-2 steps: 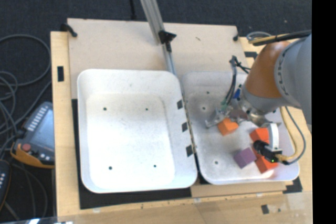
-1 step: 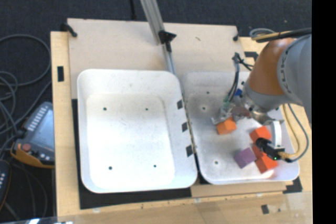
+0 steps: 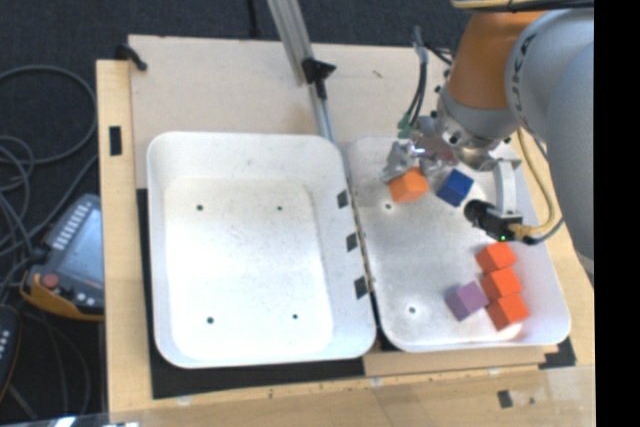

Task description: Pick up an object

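Hovering in the right bin (image 3: 400, 245), the claw (image 3: 412, 165) meets the orange block (image 3: 407, 186).

Legible markings: none that I can read from my station. The handheld pendant (image 3: 70, 255) left of the surface (image 3: 220, 85) carries a keypad, its characters too small to resolve. Bins (image 3: 250, 150) and blocks (image 3: 500, 280) bear no lettering.

Grey arm (image 3: 560, 55) with a rounded orange band (image 3: 490, 45) above the wrist; thin cables loop beside it; metallic gripper (image 3: 418, 158) with dark fittings.
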Controlling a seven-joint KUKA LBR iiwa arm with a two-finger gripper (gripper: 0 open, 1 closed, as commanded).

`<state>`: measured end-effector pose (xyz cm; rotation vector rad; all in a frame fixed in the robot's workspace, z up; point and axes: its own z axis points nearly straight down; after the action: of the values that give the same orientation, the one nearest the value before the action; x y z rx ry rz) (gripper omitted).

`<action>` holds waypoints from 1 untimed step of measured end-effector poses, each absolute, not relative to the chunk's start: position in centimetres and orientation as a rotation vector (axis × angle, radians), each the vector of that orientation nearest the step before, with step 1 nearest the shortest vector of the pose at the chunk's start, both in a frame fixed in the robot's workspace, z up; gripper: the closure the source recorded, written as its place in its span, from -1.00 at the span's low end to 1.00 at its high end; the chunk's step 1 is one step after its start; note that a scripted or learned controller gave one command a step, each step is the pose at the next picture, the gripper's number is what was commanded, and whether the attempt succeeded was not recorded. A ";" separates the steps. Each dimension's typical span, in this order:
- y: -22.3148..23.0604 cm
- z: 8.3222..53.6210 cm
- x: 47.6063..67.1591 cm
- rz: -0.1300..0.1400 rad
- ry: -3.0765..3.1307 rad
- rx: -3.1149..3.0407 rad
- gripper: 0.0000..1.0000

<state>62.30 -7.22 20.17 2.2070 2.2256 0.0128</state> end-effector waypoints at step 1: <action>-0.9 22.4 57.3 0.004 2.232 2.214 1.00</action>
<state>57.34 -0.90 22.39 2.2135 2.2317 0.0038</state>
